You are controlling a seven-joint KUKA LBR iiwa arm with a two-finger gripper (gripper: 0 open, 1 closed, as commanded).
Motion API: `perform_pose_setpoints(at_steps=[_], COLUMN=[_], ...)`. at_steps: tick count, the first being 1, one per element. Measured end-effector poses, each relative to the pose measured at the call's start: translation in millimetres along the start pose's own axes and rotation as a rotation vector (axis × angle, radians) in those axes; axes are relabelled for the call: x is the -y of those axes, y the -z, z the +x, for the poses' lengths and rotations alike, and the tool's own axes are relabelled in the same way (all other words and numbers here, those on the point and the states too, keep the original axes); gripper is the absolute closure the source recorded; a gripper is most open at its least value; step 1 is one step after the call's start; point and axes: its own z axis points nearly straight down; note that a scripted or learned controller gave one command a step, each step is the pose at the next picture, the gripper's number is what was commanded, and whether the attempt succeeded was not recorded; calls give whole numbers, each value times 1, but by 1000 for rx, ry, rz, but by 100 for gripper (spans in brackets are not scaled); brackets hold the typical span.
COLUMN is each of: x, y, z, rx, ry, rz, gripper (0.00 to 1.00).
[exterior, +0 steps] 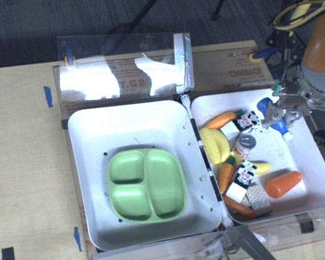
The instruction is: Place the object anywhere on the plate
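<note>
A green plate (146,184) with three compartments lies in the left white bin (86,136), and nothing rests on it. The right bin (309,160) holds a heap of toy food: a carrot (220,120), a yellow corn cob (215,144), a small silver-topped can (246,142), a second carrot (226,175), a banana (261,167) and an orange-red piece (283,183). My gripper (281,114) hangs over the upper right part of that bin, far from the plate. Blue parts (264,107) show at its tip; I cannot tell whether they are an object.
A clear plastic sheet (125,72) with a taped edge stands behind the left bin. Cables and a stand (290,17) crowd the back right. A brown block (257,196) and black-and-white pieces (246,174) lie at the right bin's front left.
</note>
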Motion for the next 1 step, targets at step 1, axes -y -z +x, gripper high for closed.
perform_pose_setpoints(at_steps=[1], x=[-4], y=[-43], z=[67], rx=[-2], ry=[-56], rz=[3], gripper=[100])
